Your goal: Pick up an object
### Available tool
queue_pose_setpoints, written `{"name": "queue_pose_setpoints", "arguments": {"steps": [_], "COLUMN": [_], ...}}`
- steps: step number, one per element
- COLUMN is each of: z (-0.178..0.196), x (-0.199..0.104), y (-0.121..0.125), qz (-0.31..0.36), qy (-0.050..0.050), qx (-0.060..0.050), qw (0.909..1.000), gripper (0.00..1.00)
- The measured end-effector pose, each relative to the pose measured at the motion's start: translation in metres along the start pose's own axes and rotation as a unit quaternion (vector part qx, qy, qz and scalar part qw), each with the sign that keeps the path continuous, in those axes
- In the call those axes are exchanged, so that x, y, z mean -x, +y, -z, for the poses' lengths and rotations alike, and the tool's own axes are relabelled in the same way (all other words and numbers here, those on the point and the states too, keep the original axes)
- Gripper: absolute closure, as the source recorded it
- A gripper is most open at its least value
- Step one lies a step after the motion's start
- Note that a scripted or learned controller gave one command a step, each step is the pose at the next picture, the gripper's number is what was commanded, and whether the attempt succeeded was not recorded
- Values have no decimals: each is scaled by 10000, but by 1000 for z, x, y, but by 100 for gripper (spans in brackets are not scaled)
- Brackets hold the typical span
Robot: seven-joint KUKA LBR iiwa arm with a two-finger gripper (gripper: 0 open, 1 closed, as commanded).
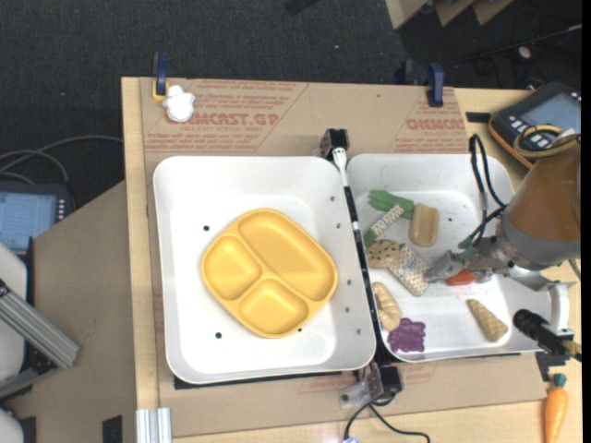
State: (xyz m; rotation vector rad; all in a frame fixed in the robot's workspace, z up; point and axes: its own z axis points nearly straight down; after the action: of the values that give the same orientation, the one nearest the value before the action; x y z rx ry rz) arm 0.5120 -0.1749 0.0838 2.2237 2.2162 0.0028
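We are seeing the gripper [452, 270] reaching down into the right bin [443, 166], and we cannot tell how it is set or whether it has hold of anything, since the wrist is hiding it. Our worry is crowding: a patterned flat piece [407, 268] is lying just beside the gripper's left tip, so the gripper may be nudging it or pinching two things at once. A small red item [462, 279], probably the thing being gone for, is sitting right under the gripper, low and partly covered, so it may be slipping aside. Further out, a tan block [424, 224] and a green piece [391, 200] are lying above the gripper, and a purple grape cluster [406, 336] below-left.
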Motion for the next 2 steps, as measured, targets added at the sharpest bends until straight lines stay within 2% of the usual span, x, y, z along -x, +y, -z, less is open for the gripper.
{"name": "queue_pose_setpoints", "arguments": {"steps": [1,2], "z": [12,2], "x": [0,-58], "y": [1,51], "qz": [9,34], "qy": [-17,-37], "qx": [19,35], "qw": [10000,10000], "gripper": [100,100]}}
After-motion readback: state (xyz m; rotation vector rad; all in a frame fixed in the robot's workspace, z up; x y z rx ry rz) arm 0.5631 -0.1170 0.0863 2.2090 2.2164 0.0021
